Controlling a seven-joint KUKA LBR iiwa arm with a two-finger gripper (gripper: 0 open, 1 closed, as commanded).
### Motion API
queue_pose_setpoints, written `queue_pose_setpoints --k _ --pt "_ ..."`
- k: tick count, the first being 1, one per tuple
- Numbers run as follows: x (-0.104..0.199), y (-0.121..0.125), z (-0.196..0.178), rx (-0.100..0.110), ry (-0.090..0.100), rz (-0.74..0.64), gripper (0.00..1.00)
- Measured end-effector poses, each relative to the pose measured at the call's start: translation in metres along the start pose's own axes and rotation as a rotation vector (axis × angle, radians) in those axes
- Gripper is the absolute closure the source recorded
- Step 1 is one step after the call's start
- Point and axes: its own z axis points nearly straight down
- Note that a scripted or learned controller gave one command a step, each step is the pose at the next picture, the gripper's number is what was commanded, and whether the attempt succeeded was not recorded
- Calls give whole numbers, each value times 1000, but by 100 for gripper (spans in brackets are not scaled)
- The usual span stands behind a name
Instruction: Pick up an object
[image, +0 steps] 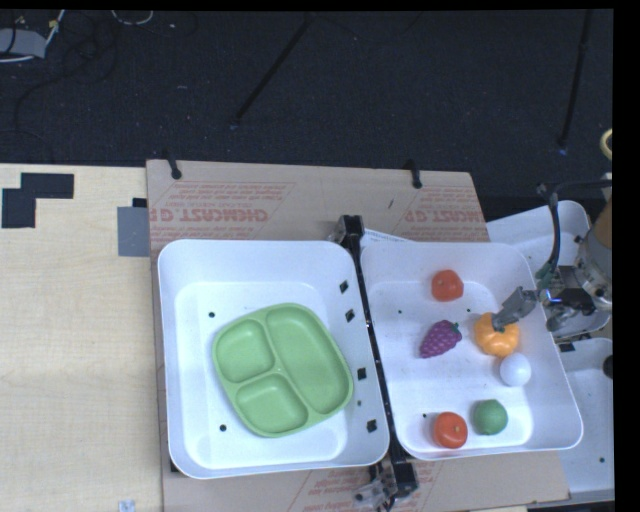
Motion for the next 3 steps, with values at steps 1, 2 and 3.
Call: queue_pose_setpoints --k 1,2,3 --pt "0 3 -6 -11 -3 -2 0" --pt "2 2 37 -8 -2 -2 0" --pt "4 2 80 -8 -1 -2 0"
